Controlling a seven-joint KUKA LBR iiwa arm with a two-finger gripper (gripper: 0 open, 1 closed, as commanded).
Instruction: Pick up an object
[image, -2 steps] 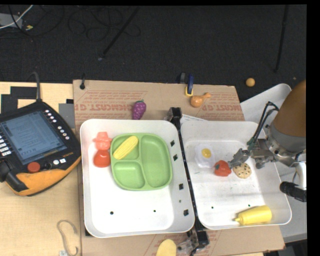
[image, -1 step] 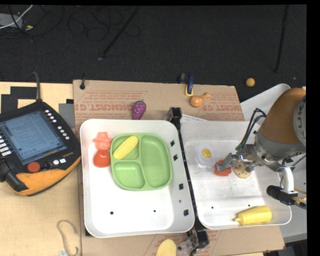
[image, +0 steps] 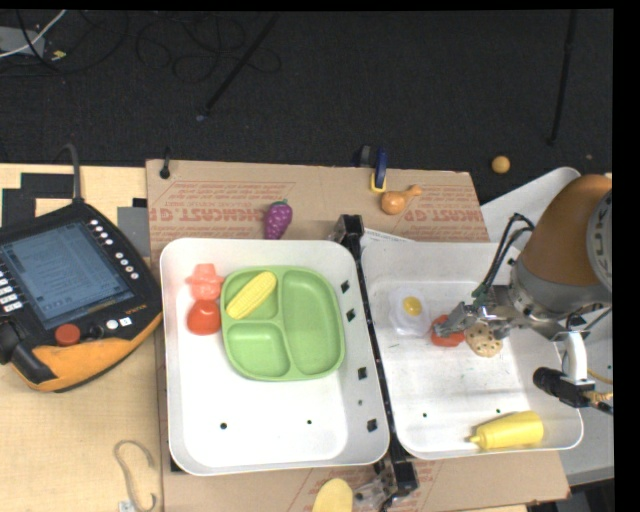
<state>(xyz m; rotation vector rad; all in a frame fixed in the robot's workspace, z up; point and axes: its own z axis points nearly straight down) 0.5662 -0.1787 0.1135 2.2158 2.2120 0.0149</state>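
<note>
My gripper (image: 463, 321) is low inside the right bin (image: 440, 395), at the end of the grey arm with the orange band (image: 570, 235). It sits right over a small red round piece (image: 446, 334) and beside a tan cookie with dark chips (image: 487, 346). Whether either of them is gripped is hidden by the gripper's own body. A fried-egg toy (image: 410, 308) lies just left of the red piece. A yellow mustard bottle (image: 511, 431) lies on its side near the bin's front edge.
The left bin (image: 260, 420) holds a green divided plate (image: 300, 330) with a corn cob (image: 249, 294) and a red and pink toy (image: 204, 300) beside it. Outside the bins are purple grapes (image: 278, 217), an orange gourd (image: 397, 199), and a teach pendant (image: 70, 290) at the left.
</note>
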